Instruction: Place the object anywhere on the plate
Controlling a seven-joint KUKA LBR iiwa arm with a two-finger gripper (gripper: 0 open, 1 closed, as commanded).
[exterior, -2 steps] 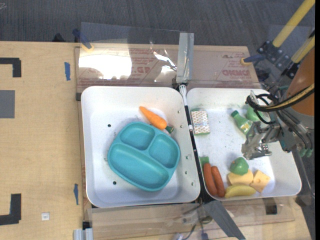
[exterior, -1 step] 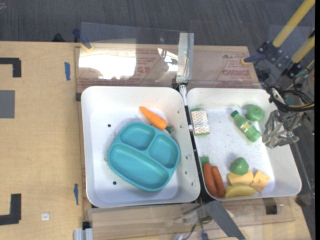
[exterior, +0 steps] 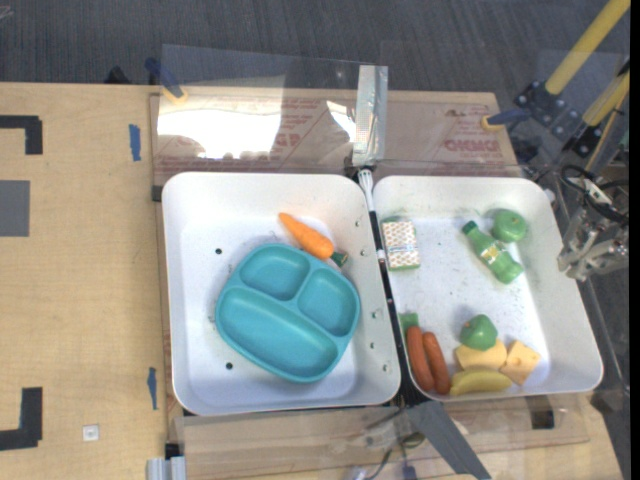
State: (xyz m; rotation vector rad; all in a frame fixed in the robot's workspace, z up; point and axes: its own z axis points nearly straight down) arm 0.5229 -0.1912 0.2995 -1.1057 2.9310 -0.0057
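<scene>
A teal plate (exterior: 290, 311) with three compartments lies in the left bin (exterior: 190, 268); nothing rests in its compartments. An orange toy carrot (exterior: 305, 235) lies on the bin floor just beyond the plate's far rim, its green stem end pointing toward the divider between the bins. A grey metallic piece that looks like my gripper (exterior: 588, 243) hangs at the right edge of the right bin (exterior: 560, 298), well away from the carrot and the plate, with nothing seen in it.
The right bin holds a patterned white box (exterior: 400, 243), a green bottle (exterior: 492, 253), a green round fruit (exterior: 510, 225), a green pepper (exterior: 479, 331), two red sausages (exterior: 427, 360), a banana (exterior: 480, 381) and a yellow wedge (exterior: 520, 360).
</scene>
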